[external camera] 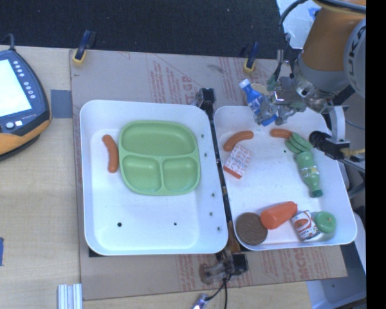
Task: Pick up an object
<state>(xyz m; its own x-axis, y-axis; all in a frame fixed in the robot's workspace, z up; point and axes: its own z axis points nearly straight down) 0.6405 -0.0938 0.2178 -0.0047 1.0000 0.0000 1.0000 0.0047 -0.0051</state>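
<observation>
Over the far edge of the right bin, the gripper is seen hanging from the grey arm with its orange band. Between its fingers a small blue bottle with a pale cap and a printed label is pinched; the bottle is tilted, its cap end pointing up and away from the right bin, and it is held above the bin's far left corner.

Inside the right bin, a sausage is laid near the far left corner, with a red-and-white packet just beside it on the near side. A second, shorter sausage is seen close beneath the gripper. A green bottle is laid along the right bin's right side. Along the near wall a brown round biscuit, an orange carrot, a small red-and-white can and a green round item are lined up, the biscuit and carrot touching.

To the left of the right bin, the left bin is set on the surface, edge to edge with it. A green divided plate is held in it, with another sausage just beside the plate on its left.
</observation>
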